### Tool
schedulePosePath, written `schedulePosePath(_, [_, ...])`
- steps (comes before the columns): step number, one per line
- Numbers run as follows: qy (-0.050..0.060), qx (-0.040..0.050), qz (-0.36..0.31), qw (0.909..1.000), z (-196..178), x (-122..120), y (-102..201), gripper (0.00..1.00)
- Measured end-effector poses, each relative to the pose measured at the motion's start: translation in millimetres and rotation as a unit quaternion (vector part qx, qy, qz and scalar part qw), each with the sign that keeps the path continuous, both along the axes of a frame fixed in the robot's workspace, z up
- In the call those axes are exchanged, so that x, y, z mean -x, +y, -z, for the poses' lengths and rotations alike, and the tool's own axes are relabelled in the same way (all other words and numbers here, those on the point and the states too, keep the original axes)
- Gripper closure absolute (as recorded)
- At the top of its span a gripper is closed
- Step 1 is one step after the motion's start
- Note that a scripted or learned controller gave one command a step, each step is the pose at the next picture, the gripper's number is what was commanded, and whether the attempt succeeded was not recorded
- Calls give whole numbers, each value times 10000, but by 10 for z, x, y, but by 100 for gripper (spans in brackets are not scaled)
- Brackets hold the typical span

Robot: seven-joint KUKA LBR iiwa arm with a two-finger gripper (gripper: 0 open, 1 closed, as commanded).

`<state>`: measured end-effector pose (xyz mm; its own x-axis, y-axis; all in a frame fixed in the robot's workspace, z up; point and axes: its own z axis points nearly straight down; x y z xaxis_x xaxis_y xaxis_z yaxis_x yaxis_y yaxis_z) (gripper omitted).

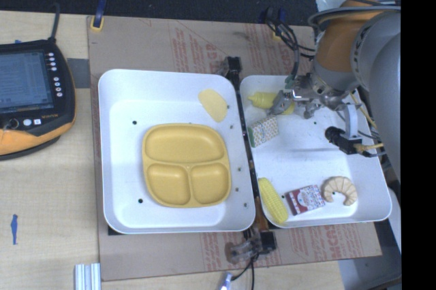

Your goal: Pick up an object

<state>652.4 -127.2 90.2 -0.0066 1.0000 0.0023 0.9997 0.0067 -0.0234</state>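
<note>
Your arm [361,43] comes in from the upper right of the frame, and the gripper [294,99] is down over the top left corner of the right bin [371,214]. You can't tell from here what the tool is doing. Just left of it a small yellow piece [260,101] lies against the bin's upper wall. Below that, a patterned packet [264,131] sits by the left wall. Down at the lower edge you've got a corn cob [272,201] in the left corner, a red and white packet [305,199] just beside it, and a croissant [340,189] to the right. Over in the left bin [116,166], a yellow divided plate [185,164] sits mid-bin, with a pale yellow slice [213,104] near the upper right corner
</note>
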Motion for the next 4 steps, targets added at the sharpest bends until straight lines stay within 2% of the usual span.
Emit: schedulePosePath(4, [18,18,24,10000,11,12,222,0])
